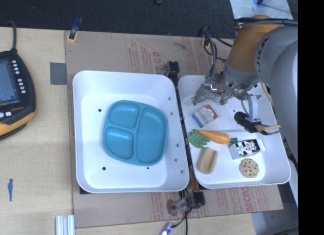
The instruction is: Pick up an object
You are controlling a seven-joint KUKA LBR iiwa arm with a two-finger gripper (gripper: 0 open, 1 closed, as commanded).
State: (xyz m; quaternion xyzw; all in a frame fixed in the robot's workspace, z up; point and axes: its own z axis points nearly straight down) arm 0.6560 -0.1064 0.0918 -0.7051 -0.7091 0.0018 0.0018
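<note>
My gripper (pixel 212 95) hangs over the far end of the right bin (pixel 276 175), open, with nothing between its fingers. Just in front of it lies a small blue, white and red packet (pixel 205 115). Nearer the front lie an orange carrot (pixel 216 136) with a green leafy top (pixel 196 138), a tan cylinder (pixel 206 160), a black-and-white carton (pixel 245 148) and a round cookie (pixel 249 167).
The left bin (pixel 86 175) holds a blue divided plate (pixel 135 132). The arm's grey body covers the right bin's far right corner. An orange-edged teach pendant (pixel 12 92) lies on the bench at far left.
</note>
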